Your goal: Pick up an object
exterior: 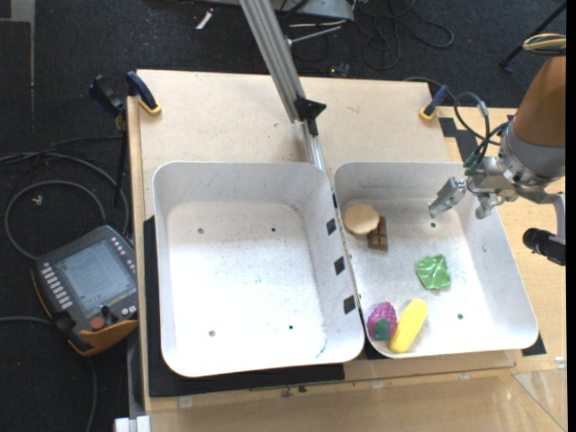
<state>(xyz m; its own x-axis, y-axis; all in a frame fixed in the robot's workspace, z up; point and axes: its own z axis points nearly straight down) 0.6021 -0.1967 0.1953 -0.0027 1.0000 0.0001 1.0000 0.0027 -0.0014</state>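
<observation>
Pincer (465, 199) spread apart, grasping nothing, above right bin (504, 268) near its far right corner. In that bin: bun (361, 217) touching brown block (379, 235), green leaf (434, 272), corn cob (409, 324) beside purple grapes (382, 319).

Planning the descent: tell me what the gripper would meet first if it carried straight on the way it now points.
The gripper points down and leftward into the right bin. Going straight on, it would most likely meet bare bin floor first, short of the round tan piece and above the green leaf. Depth is hard to judge here.
</observation>
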